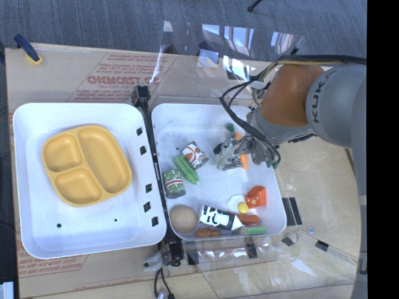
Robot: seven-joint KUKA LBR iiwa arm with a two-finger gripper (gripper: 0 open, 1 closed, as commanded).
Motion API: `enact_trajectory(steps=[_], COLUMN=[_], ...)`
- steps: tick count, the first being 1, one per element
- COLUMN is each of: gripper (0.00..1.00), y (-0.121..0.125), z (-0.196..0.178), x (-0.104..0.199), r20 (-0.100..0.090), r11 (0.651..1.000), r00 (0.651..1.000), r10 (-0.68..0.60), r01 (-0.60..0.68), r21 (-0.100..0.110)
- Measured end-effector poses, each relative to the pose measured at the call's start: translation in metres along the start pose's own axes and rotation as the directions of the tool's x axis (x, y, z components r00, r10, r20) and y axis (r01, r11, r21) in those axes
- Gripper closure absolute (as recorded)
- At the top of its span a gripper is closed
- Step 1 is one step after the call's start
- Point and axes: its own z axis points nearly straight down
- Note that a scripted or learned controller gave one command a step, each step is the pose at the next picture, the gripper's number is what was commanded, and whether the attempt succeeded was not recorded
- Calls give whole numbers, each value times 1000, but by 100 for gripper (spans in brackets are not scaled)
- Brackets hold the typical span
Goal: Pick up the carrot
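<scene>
Reaching into the right bin (274, 185) at three o'clock, the claw (232, 154) is closed around the carrot (242, 160); lifting comes next.

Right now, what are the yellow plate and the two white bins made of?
The yellow plate looks like moulded plastic: one even colour, rounded compartments, a soft sheen. The left bin and right bin also look like plastic, smooth and slightly glossy with rounded rims, though the picture can't settle it for certain.
</scene>
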Motion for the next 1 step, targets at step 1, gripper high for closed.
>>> enact_trajectory(steps=[1], gripper=[100], y=[8], z=[-81], x=[-42], r20=[5], r11=[998], r00=[998], r10=[-58], r01=[58], r21=[1])
